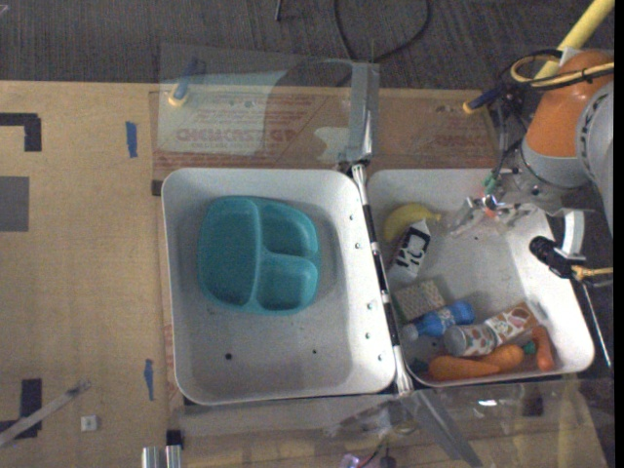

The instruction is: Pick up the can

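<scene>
From the overhead camera view, the can point(485, 336) lies on its side in the right bin point(507, 261), near that bin's front edge, its silver lid end toward the blue-capped bottle point(441, 319) and its printed body resting against the orange carrots point(478, 364). The gripper point(487, 206) hangs over the bin's far part, well apart from the can; whether it is open or closed cannot be told here. To do the reach well, I judge the arm should come forward above the can, turn so the grasp crosses its short width, and descend without snagging the carrots or the scrubbing sponge point(422, 298).
</scene>
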`<state>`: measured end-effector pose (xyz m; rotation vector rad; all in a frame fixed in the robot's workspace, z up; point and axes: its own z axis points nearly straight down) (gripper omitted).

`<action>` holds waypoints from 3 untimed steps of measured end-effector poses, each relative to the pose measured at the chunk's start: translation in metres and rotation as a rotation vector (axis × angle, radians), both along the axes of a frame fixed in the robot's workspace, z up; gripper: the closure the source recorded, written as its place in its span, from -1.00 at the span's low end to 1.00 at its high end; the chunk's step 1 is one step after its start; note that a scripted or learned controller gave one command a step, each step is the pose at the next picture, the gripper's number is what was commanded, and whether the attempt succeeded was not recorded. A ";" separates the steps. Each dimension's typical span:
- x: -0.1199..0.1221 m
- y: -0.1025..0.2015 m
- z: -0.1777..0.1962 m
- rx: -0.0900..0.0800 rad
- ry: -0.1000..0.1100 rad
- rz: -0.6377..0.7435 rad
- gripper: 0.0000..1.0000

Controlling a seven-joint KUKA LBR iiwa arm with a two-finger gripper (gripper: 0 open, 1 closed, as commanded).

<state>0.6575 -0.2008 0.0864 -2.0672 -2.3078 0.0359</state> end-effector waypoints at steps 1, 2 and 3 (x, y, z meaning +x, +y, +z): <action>-0.002 -0.007 0.010 -0.018 0.000 -0.002 1.00; -0.003 -0.006 0.009 -0.015 0.006 -0.002 -1.00; 0.011 -0.021 0.101 -0.014 -0.055 0.075 -1.00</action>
